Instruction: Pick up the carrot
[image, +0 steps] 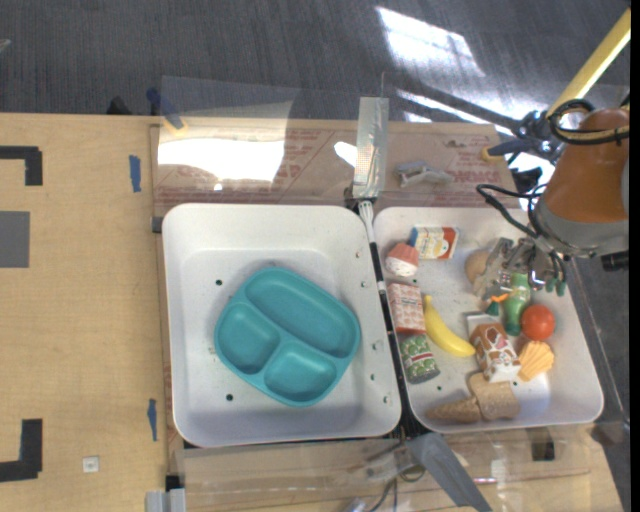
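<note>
The table (70, 330) is a flat tan board with a matte surface, marked with black and blue tape along its left edge. Two shallow white plastic bins with rounded corners sit side by side on its right half, their inner rims touching. The left bin (190, 250) carries a smooth teal plate (287, 334) with three compartments, set at a slant near the middle, with bare white floor all around it.

The arm (590, 180), glossy orange at the wrist, hangs over the far right corner of the right bin (580, 395). Its metal claw (522, 268) sits low over the toys there; how far it stands open cannot be told, and nothing can be seen in its hold.

The carrot (508, 303), a small orange piece with a green leafy top, lies just under and in front of the claw, close to the bin's right rim. A round red tomato (538, 322) is just beside it, a curved yellow banana (445, 335) lies nearer the bin's middle, and a printed carton (493, 346) is crowded close on the near side. Little bare floor lies around the carrot.
</note>
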